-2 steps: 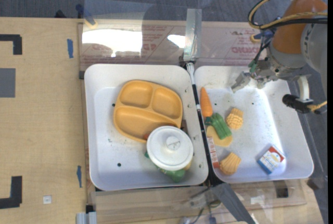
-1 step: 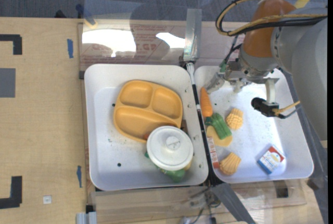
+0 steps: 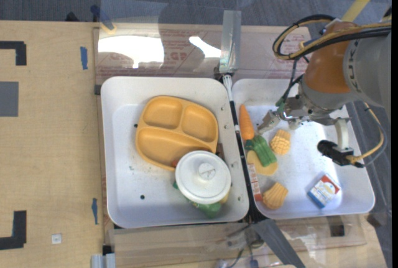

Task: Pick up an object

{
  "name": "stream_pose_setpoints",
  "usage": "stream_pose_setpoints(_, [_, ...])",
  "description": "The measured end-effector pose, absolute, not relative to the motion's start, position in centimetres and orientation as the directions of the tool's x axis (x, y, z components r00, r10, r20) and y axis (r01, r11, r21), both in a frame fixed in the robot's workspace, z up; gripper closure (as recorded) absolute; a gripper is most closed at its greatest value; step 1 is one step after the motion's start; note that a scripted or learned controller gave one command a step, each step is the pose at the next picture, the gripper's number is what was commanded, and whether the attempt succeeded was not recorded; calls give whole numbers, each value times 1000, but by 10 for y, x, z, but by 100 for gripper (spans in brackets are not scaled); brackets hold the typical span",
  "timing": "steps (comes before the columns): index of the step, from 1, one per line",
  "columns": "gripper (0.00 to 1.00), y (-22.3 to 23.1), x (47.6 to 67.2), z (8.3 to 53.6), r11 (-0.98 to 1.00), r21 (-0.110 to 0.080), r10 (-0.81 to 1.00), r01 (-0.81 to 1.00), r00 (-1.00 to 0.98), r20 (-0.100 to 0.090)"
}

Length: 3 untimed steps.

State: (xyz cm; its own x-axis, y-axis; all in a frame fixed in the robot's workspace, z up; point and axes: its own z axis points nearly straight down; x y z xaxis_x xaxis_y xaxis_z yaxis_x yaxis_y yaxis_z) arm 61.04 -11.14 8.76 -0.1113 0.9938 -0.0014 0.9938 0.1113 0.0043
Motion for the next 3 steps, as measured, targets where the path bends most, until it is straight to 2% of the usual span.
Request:
stream_pose_setpoints(1, [0, -140, 628, 87, 162, 6, 987, 987, -162, -3])
stream_pose_setpoints(2, [0, -113, 595, 92, 5, -2, 1000, 1000, -5, 2])
stream_pose_setpoints(3, [100, -113, 596, 103, 3, 1, 1000, 1000, -3, 2])
